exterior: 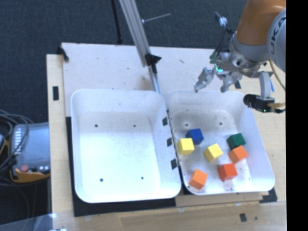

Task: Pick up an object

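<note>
**Gripper open above the right bin, blocks on its floor**

The gripper (215, 83) hangs in the upper right of the frame, over the far rim of the right bin (257, 150). Its two fingers are spread apart with nothing between them. The arm (257, 18) rises from it toward the top right corner, its orange band just above the wrist.

All the blocks lie in the right bin, lower in the frame than the gripper and well apart from it. A blue block (195, 135) sits near the bin's middle, touching or just beside a yellow block (186, 146) to its lower left. A second yellow block (212, 152) lies to the right of these. At the right side a green block (236, 140) sits just above an orange block (237, 154), with a red block (227, 171) below them. Another orange block (198, 178) lies near the bin's lower edge.

The left bin (82, 129) fills the centre left of the frame. A metal post (137, 28) slants from the top centre down to where the two bins meet.
</note>
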Action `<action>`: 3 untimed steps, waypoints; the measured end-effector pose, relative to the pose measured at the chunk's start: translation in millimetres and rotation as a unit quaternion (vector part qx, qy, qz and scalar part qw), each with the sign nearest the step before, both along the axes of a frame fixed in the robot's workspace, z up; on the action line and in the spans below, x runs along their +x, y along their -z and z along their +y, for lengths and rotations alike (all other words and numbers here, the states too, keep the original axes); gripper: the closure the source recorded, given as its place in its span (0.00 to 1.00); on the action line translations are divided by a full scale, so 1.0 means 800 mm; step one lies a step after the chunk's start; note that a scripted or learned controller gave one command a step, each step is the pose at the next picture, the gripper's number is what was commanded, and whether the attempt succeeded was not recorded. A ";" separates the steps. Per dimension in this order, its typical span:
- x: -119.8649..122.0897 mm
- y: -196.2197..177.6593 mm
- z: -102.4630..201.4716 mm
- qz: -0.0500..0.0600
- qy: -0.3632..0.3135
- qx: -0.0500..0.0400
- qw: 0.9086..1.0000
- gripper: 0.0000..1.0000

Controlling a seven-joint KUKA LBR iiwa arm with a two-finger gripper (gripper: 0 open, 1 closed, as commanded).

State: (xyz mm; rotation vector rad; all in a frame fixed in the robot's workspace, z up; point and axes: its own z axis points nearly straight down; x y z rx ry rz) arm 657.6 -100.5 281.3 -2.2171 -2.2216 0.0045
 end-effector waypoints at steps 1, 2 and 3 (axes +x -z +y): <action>0.001 -0.003 0.000 -0.002 0.000 -0.001 1.000 0.00; 0.003 0.075 0.001 0.001 0.001 -0.001 1.000 0.00; 0.007 0.129 -0.002 0.000 0.002 -0.001 1.000 0.00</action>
